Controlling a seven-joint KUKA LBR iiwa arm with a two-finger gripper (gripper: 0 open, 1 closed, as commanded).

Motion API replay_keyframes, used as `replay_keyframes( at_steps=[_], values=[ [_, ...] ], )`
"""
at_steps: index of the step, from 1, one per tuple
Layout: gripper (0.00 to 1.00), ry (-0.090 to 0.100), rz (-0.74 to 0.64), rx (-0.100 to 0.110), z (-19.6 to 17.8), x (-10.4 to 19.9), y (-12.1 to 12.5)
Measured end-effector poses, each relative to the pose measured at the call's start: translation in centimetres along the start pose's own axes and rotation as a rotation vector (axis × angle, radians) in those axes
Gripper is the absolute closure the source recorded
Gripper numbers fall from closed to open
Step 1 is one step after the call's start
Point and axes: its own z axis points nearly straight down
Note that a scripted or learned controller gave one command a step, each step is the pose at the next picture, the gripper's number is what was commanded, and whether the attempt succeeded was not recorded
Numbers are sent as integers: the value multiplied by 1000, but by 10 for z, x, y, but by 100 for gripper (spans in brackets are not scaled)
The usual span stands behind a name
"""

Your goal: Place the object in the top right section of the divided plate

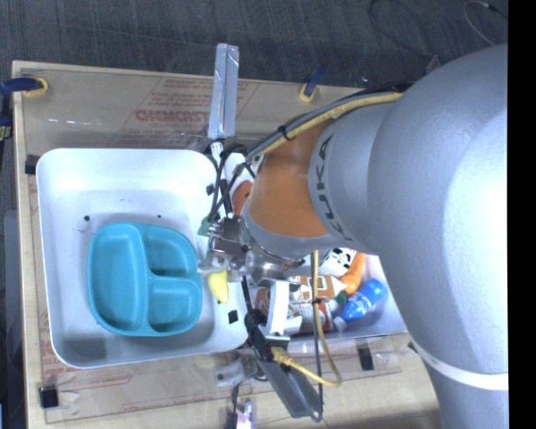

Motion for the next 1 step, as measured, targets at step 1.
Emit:
replay_keyframes(
  at_steps=[1],
  values=[
    [0, 0, 2, -1, 0, -1, 0]
  ],
)
